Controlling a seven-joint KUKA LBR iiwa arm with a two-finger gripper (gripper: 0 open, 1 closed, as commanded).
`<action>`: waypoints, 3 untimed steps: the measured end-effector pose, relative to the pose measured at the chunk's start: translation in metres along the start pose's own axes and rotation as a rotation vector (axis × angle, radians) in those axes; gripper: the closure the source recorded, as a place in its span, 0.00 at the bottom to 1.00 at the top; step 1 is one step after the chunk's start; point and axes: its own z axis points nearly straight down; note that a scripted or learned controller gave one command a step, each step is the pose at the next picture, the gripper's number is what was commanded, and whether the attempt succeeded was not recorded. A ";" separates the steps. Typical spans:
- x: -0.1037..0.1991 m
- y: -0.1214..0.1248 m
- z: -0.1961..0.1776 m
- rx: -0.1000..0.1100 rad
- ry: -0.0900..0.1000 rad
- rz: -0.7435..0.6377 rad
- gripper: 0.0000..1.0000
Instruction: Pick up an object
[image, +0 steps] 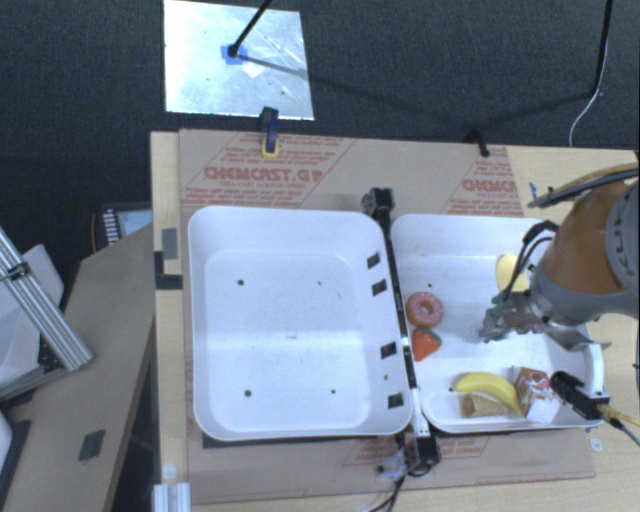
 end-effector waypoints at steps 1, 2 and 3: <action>0.048 -0.042 0.012 0.006 0.003 -0.001 1.00; 0.159 -0.040 -0.095 -0.007 0.006 -0.012 1.00; 0.151 -0.041 -0.100 -0.001 0.002 -0.002 1.00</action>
